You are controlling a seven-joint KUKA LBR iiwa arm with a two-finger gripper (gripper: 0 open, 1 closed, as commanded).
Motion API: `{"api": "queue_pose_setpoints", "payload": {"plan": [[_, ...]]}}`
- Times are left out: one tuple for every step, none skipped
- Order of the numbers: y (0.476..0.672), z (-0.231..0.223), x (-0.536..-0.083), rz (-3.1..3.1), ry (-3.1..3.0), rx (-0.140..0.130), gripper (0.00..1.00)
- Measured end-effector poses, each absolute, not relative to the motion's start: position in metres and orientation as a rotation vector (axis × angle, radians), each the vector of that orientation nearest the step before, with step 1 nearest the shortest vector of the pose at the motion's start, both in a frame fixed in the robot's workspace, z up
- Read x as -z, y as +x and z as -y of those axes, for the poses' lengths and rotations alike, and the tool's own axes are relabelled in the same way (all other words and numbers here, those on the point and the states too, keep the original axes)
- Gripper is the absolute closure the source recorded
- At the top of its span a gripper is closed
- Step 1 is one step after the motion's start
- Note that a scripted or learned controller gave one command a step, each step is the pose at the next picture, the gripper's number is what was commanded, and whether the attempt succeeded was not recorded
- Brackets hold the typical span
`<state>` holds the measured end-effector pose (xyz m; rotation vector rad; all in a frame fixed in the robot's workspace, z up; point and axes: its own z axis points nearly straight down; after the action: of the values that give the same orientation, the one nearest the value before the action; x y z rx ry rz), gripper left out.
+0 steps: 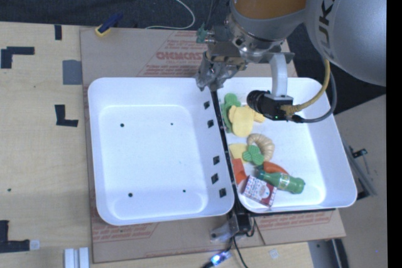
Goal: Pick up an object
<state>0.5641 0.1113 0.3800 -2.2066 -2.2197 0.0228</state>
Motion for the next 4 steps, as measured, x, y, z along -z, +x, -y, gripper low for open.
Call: {"api": "queue_pose_setpoints", "payload": {"plan": [[0.551,-0.078,-0.319,2.215,-2.221,-0.013,1.00],[0.569,-0.061,-0.399,2.225,-2.223,0.006,1.00],[0.541,-0.110,-0.474,2.232,-2.214,0.011,1.00],[0.520,-0.136,-0.539,2.229,-2.218,0.010,1.00]]}}
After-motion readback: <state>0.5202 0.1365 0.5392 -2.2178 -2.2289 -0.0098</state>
